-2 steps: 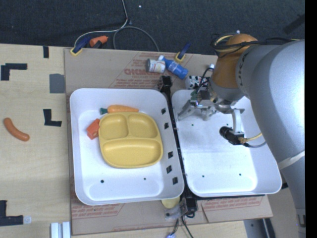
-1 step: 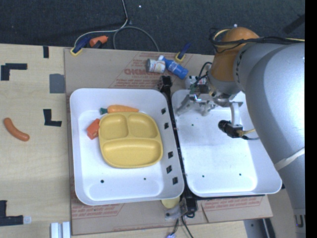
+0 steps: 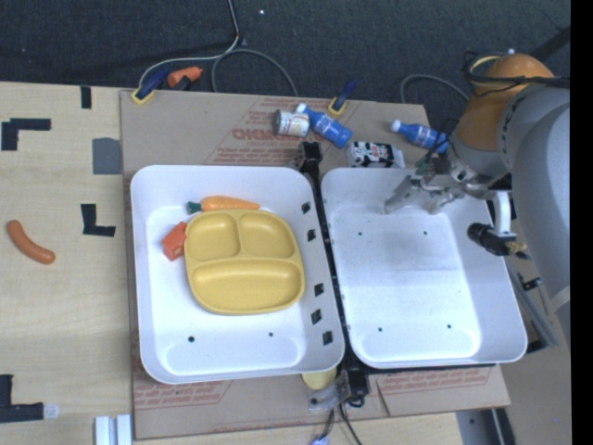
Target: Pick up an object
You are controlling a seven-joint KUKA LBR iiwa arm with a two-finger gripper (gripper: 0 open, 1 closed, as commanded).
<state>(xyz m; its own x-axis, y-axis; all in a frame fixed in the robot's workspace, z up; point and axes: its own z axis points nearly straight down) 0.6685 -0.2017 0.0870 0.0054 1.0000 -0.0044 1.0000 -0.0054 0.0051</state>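
- The left bin [image 3: 153, 276] is a shallow white plastic tray with rounded corners; inside it lies a yellow divided plate [image 3: 245, 260], smooth, with three compartments and soft rounded edges.
- A toy carrot [image 3: 227, 204] lies just beside the far edge of the plate, touching or nearly touching it. Its long axis runs left to right, with the green top at the left end and the orange tip pointing right.
- A small orange-red piece [image 3: 174, 240] sits against the left side of the plate; its shape is hard to make out, since the plate covers part of it.
- The right bin [image 3: 417, 276] is of the same white plastic, with a matte floor.
- The gripper [image 3: 428, 193] is over the far edge of the right bin. Its grey metal fingers look spread apart and nothing is seen between them, though the detail is small.
- The grey arm [image 3: 542, 156] is cut off by the right border of the view.
- Behind the bins, on the brown cardboard [image 3: 185, 137], lie two blue bottles [image 3: 331, 128] [image 3: 417, 134] and a white can [image 3: 292, 121].
- A sausage-shaped orange toy [image 3: 30, 242] lies far left on the wooden bench [image 3: 56, 156], well apart from the bins.
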